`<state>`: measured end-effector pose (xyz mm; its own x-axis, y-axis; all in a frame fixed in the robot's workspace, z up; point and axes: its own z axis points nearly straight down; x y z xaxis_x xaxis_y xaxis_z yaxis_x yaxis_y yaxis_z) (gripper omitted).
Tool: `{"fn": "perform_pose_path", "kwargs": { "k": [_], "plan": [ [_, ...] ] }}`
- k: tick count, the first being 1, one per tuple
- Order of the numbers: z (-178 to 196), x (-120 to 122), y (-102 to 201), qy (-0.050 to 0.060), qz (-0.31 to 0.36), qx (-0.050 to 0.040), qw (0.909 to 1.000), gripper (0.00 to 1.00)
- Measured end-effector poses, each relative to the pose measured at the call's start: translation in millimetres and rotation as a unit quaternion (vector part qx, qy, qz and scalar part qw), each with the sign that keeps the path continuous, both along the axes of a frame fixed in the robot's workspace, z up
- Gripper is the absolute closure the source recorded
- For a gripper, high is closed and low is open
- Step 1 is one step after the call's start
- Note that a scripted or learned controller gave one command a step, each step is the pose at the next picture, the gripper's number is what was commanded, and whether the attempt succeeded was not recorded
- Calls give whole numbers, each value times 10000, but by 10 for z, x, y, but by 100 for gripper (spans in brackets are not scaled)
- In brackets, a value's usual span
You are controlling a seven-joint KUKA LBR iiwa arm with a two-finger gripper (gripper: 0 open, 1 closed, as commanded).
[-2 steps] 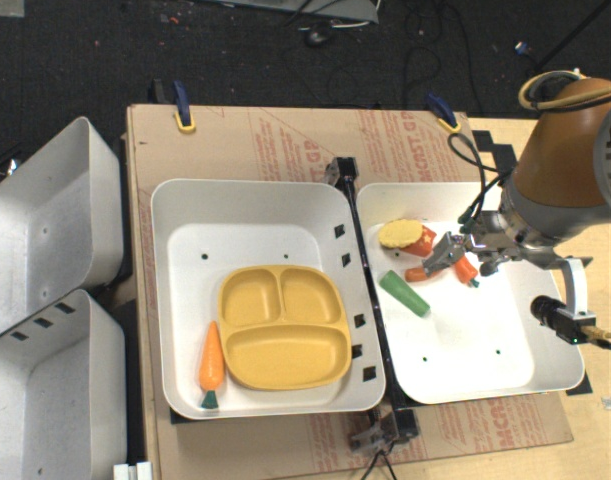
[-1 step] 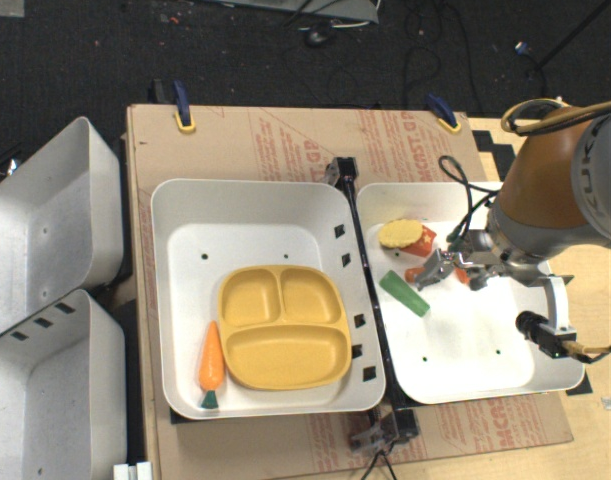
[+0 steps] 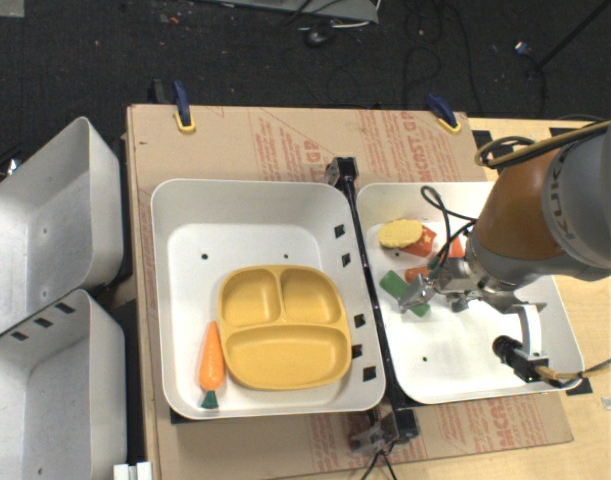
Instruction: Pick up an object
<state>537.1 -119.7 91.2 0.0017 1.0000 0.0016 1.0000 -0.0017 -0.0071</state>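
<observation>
The right bin [image 3: 465,373] holds a cluster of small toys at its upper left. A yellow piece [image 3: 399,234] lies next to a red piece [image 3: 426,239]. Below them are a small red bit [image 3: 415,275] and a green block [image 3: 394,286], with another green bit [image 3: 418,308] beside it. My gripper [image 3: 430,290] is down in this bin, right at the green and red pieces; the wrist covers what lies under it. Whether anything is held is hidden.
The left bin [image 3: 185,218] carries a yellow divided plate [image 3: 283,326] and a toy carrot [image 3: 212,358] along the plate's left side. A black divider [image 3: 363,278] runs between the bins. Grey containers [image 3: 45,228] stand off the bench at the left.
</observation>
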Motion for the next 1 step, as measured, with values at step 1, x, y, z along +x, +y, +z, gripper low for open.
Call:
{"fn": "perform_pose_path", "kwargs": {
  "k": [1],
  "plan": [
    [11, 0, 2, -30, -1, -4, 10000, 0]
  ]
}}
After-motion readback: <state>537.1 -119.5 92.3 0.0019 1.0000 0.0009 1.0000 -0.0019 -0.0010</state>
